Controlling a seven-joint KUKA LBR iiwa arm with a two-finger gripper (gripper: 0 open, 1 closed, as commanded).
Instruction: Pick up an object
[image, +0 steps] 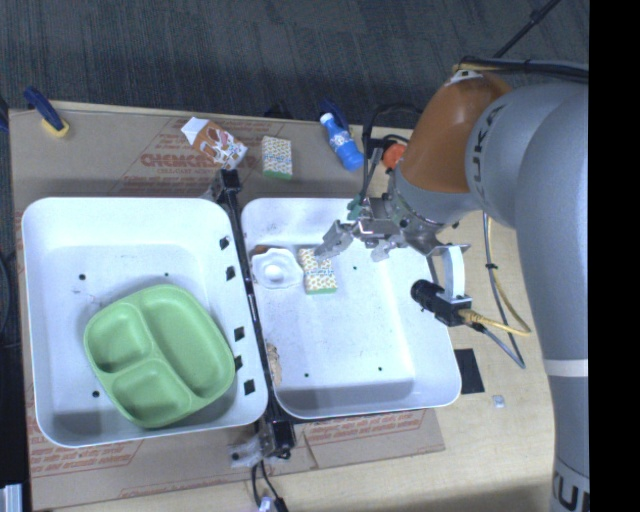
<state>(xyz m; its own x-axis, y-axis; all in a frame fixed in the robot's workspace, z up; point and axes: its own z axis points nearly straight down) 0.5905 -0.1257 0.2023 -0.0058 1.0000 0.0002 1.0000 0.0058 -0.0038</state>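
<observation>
In the right bin (400, 385), near its left wall, lies a small white round object (272, 268). Touching it on the right is a green-and-yellow patterned pack (320, 273). A green divided plate (158, 352) rests in the left bin (60, 230). My gripper (356, 245) hangs over the upper middle of the right bin, just up and right of the patterned pack. Its fingers (334, 241) are spread open, with nothing between them. The left fingertip ends close above the pack's top corner.
Behind the bins on the cardboard lie a blue bottle (343, 143), a small patterned box (277, 157), a snack packet (213, 143) and a blue clamp (45, 110). A black fitting with a yellow cable (445, 302) hangs over the right bin's right side.
</observation>
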